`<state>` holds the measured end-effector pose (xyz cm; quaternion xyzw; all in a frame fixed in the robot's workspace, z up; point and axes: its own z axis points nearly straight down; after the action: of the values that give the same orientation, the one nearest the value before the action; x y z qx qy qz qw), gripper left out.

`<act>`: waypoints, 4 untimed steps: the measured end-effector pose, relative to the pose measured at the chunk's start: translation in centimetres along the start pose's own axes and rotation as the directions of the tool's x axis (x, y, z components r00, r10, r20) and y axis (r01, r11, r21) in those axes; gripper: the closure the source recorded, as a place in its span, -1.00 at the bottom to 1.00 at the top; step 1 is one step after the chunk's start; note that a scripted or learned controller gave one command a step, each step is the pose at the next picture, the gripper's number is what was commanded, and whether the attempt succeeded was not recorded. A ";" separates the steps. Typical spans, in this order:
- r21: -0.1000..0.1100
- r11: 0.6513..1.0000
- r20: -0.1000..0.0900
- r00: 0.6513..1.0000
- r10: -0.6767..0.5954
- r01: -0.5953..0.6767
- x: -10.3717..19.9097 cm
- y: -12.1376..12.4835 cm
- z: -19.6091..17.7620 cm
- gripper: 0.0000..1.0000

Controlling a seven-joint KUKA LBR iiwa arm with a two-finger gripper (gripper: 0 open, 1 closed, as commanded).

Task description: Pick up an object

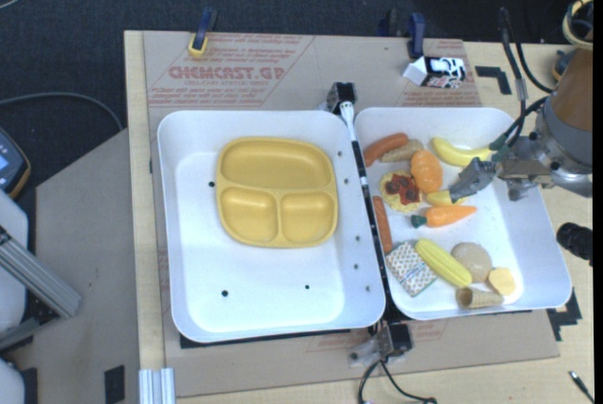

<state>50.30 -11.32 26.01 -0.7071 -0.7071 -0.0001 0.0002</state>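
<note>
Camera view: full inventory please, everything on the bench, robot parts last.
left bin: 1, white, bench left
divided tray: 1, yellow, in left bin
right bin: 1, white, bench right
banana: 1, yellow, right bin top
sausage: 1, red-orange, right bin top left
orange fruit: 1, orange, right bin centre
carrot: 1, orange, right bin centre
corn cob: 1, yellow, right bin bottom
patterned packet: 1, white and red, beside the corn
round beige piece: 1, beige, right bin bottom
clamps: 2, blue and yellow, bench back edge
gripper: 1, grey, over right bin, next to the carrot
arm: 1, grey and orange, right edge
</note>
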 end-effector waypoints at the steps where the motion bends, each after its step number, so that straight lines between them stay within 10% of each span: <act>1: 0.008 1.000 -0.002 1.000 0.001 -0.001 0.2 -0.1 6.4 -1.00; 4: 0.003 1.000 -0.001 1.000 0.001 -0.001 -0.7 -0.1 17.6 -1.00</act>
<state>50.23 -11.99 8.39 -0.7074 -0.7068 0.0006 0.0016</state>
